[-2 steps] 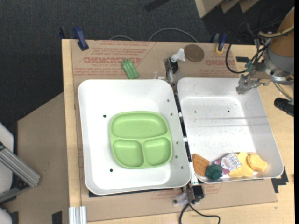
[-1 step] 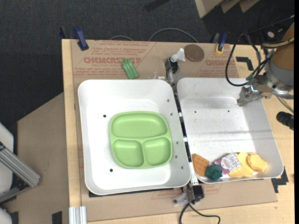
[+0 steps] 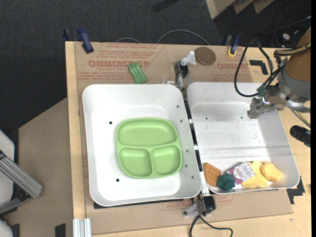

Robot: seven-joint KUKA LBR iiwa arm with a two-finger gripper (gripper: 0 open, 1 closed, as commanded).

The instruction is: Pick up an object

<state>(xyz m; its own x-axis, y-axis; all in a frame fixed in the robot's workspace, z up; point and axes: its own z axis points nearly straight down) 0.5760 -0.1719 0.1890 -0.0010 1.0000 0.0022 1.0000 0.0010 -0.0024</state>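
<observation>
A: Location of tool?
B: Tool (image 3: 257, 107) at right edge of right bin (image 3: 232, 132), over upper right part of bin floor, below grey arm (image 3: 296, 80) entering from right. Nothing visible between fingers. Finger spacing: cannot tell, too small and blurred.

A: Contents of right bin?
B: Cluster of small items along lower wall, well apart from tool. From left: waffle-patterned orange piece (image 3: 212, 174) in lower left corner, dark green lump (image 3: 226, 182) just beside it, pink and white wrapper (image 3: 242, 172) touching green lump, yellow pieces (image 3: 261, 175) at right end of cluster. Remaining bin floor bare, with fine dark specks.

A: Contents of left bin?
B: 1 green tray (image 3: 148, 147) with 3 compartments, lying flat near centre of left bin (image 3: 98, 132): 1 wide compartment at top, 2 smaller below. All 3 compartments bare.

A: Items outside bins?
B: On brown worktop (image 3: 113, 58) above bins: small green object (image 3: 138, 73) near upper edge of left bin, brown disc (image 3: 205, 56) above gap between bins, 2 blue clamps (image 3: 85, 39) on far edge of worktop. Black cable (image 3: 240, 68) looping from top right down toward arm.
</observation>
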